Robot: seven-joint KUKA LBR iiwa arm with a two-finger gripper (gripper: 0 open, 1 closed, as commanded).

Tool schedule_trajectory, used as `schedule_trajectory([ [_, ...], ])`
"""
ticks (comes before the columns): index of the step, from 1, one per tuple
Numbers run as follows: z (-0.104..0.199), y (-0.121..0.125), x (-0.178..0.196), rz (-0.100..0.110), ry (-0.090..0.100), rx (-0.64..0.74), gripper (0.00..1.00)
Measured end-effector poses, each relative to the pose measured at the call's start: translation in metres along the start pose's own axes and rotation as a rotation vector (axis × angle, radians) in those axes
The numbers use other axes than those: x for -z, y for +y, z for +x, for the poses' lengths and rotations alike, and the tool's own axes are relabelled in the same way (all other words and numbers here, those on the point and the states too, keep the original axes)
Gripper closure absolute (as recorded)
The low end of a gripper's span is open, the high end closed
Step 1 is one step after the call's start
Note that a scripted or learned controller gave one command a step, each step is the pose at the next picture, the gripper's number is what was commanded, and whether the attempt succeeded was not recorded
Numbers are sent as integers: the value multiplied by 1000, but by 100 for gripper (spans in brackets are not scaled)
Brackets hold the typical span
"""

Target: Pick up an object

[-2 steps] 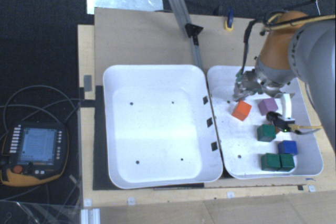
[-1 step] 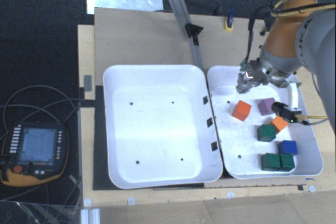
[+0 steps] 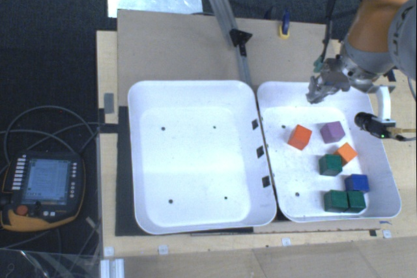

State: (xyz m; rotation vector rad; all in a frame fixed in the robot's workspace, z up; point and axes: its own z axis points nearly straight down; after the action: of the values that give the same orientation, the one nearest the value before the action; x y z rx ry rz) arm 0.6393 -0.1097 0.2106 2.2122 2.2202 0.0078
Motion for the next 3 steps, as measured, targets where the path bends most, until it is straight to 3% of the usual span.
schedule_trajectory([
  [1, 0, 1, 10, 5, 1, 1, 100],
  [3, 104, -37, 14, 8, 5, 8, 100],
])
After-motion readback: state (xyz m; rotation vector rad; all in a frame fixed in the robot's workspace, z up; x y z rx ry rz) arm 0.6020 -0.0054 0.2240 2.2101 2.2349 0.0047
